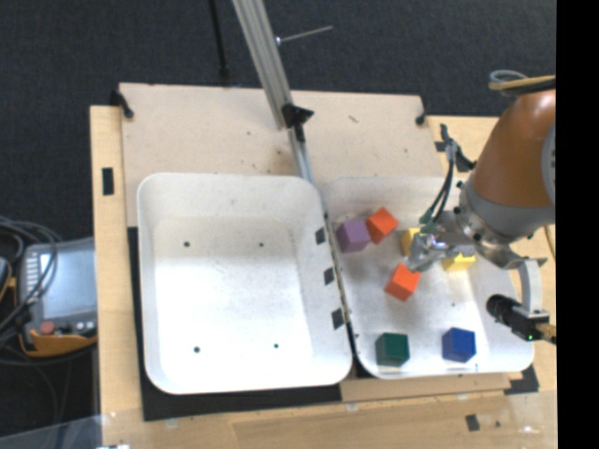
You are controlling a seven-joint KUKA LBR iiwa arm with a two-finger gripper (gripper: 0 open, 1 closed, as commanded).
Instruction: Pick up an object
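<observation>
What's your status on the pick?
Tool low in right bin, fingers unclear. Orange block just below it. Yellow block beside the tool.

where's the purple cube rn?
The small purple cube sits in the right white bin, upper-left area near the divider between the bins, immediately left of an orange cube.

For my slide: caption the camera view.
Gripper hovers over the right bin beside an orange cube, among purple, green and blue cubes.

One overhead camera looks slantwise down on both bins (pixel 234 195).
</observation>
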